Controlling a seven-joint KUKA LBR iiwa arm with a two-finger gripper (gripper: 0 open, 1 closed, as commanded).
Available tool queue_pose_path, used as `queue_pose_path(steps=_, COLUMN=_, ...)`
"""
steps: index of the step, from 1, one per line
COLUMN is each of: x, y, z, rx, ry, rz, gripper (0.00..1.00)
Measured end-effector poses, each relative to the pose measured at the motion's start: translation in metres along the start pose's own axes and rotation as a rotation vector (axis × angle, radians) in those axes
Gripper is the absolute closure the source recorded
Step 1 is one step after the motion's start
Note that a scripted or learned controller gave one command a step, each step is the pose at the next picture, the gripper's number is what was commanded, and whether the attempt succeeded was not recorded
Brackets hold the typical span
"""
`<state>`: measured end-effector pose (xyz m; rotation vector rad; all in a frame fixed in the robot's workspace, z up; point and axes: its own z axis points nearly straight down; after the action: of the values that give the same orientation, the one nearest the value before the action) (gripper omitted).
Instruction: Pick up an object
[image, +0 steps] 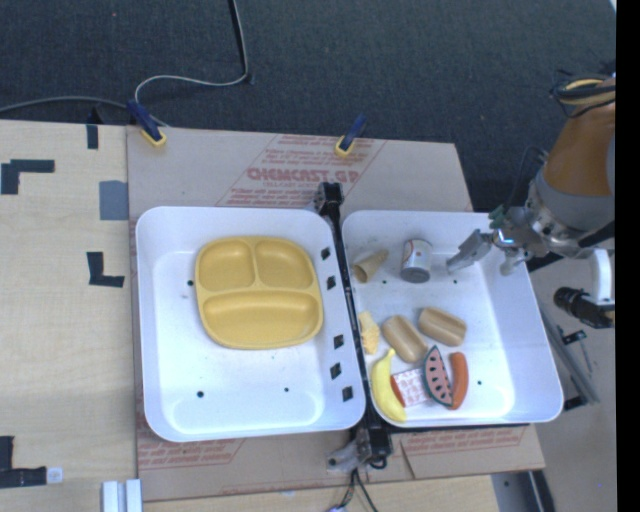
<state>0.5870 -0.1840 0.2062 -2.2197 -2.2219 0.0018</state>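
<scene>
Plastic toy food sitting in the right bin (520, 330), nearest first: banana (386, 388) along the front-left wall, watermelon slice (437, 374) and red sausage (459, 379) just beside it, small printed packet (410, 385) between. Further back, lying side by side, two tan bread rolls (422, 332), probably light, rigid, a bit slick; judging a pinch across the short width of either as safest. Beyond those, standing near the rear wall, a small metal can (415, 259), rounded and likely to roll, and a cone-shaped piece (367, 265). Hovering over the far-right corner, the hand (478, 248), carrying nothing; cannot tell whether spread or closed. Resting in the left bin (160, 330), a yellow divided plate (259, 291).
</scene>
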Motion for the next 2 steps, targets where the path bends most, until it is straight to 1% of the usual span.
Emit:
queue_pose_path(steps=1, x=-0.01, y=0.043, z=0.119, rx=-0.006, ry=-0.003, rz=-0.002, gripper=0.0)
queue_pose_path(steps=2, x=0.022, y=0.083, z=0.12, rx=-0.005, ry=-0.002, rz=-0.002, gripper=0.0)
